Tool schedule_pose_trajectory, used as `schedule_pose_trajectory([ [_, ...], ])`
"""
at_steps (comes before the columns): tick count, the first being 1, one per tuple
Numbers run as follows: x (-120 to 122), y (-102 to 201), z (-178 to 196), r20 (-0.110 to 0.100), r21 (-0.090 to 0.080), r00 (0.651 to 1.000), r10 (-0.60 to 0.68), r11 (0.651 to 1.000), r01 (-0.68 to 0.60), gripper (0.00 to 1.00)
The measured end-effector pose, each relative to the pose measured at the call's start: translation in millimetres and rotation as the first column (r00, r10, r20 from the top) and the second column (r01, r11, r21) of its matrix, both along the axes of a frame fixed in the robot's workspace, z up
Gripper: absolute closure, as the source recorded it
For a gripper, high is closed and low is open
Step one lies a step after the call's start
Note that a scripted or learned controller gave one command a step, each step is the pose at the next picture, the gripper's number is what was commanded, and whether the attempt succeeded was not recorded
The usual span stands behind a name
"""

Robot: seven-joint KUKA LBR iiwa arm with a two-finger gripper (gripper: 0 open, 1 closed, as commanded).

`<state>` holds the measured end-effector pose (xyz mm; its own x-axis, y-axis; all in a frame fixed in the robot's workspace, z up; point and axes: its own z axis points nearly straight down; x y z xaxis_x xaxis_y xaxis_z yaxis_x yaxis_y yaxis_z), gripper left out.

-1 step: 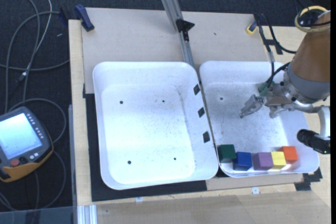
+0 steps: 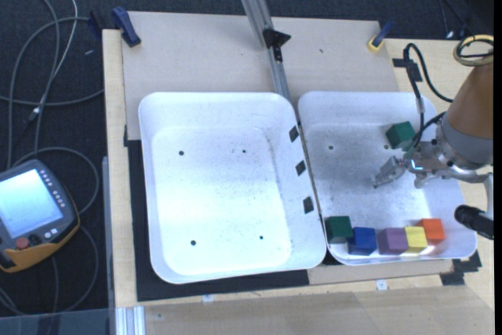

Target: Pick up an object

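a: where is the pincer (image 2: 386,175)?

b: over the right bin (image 2: 345,107), toward its right side, low above the speckled floor. the arm (image 2: 474,118) comes in from the right edge, with its orange band at the top.

a: is it holding anything?

b: nothing sits between its fingers that i can see. they look spread slightly and point left, but the tips are blurred, so i cannot tell how far apart they are.

a: and the objects?

b: a green block (image 2: 400,134) lies just above and to the right of the pincer, near the wrist, apart from the fingertips. along the bin's near wall there is a row: a dark green cube (image 2: 339,228), a blue cube (image 2: 363,239), a purple cube (image 2: 393,239), a yellow cube (image 2: 415,238) and an orange cube (image 2: 433,230), set side by side.

a: the other bin?

b: the left bin (image 2: 157,110) sits beside it on the worktop (image 2: 196,43).
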<state>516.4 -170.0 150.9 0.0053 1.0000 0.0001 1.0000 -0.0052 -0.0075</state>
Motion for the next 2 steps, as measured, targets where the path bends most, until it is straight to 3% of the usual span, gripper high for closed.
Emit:
schedule_pose_trajectory([
  [1, 51.6, -42.0, -54.3, 0.006, -0.001, 1.0, 0.006, 1.0, -0.006, 0.0],
  [2, 110.8, -47.5, -50.5, 0.013, -0.001, 1.0, 0.008, 1.0, -0.008, 0.0],
])
